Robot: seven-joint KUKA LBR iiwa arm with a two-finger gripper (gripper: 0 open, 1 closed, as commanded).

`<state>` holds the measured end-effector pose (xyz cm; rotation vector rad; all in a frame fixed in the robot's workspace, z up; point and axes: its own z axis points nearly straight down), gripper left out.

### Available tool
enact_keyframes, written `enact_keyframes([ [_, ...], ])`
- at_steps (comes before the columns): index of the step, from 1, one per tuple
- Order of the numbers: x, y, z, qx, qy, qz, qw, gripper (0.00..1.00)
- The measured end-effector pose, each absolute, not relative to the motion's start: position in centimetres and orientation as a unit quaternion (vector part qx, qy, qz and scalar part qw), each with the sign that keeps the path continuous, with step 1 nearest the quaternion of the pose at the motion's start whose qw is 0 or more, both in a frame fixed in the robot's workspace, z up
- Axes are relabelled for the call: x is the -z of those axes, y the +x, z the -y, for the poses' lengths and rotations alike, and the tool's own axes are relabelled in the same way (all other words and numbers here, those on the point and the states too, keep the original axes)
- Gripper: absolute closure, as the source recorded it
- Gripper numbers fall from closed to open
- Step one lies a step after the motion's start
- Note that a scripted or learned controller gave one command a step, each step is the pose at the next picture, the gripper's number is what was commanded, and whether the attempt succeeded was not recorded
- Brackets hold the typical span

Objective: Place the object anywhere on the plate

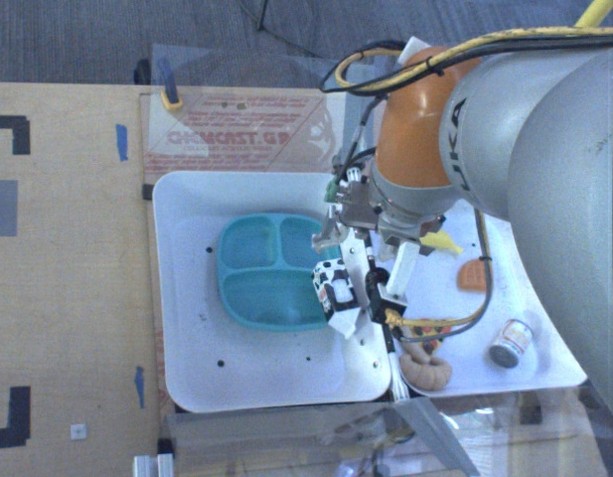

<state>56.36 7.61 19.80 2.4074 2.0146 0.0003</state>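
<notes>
Nearest the camera, well off the plate's [261, 301] right side: a tan knotted lump [425, 371] and a small can [510, 343], both in the neighbouring bin [544, 306]. A little farther back, an orange piece [472, 276] and a yellow scrap [440, 241], also right of the plate and apart from it.

At the plate's right rim, a black-and-white patterned object [334, 288], overlapping the rim's edge and pressed close against the gripper [348, 304]. Cannot tell from this slant whether the tool is clamped on that object or merely beside it, or whether the object hangs above the rim or rests on it.

Probably the carry-over step, nearly finished. To do it well: shift further left so the object sits over the plate's large lower compartment rather than the rim; lower until close to the teal surface before letting go, to avoid a bounce or roll off the edge; then lift straight up, clear of the plate.

Beyond the plate, an orange band [415, 137] on the arm and a cardboard sheet [236, 132].
</notes>
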Motion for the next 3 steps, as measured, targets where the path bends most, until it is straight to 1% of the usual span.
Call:
enact_keyframes([
  [1, -20.8, 56.4, -7.6, -0.0005, 0.767, -0.642, 0.002, 1.00],
  [2, -21.3, 62.3, -11.2, 0.0000, 0.715, -0.699, 0.001, 1.00],
  [3, -20.8, 65.7, -15.7, -0.0004, 0.713, -0.701, 0.001, 1.00],
])
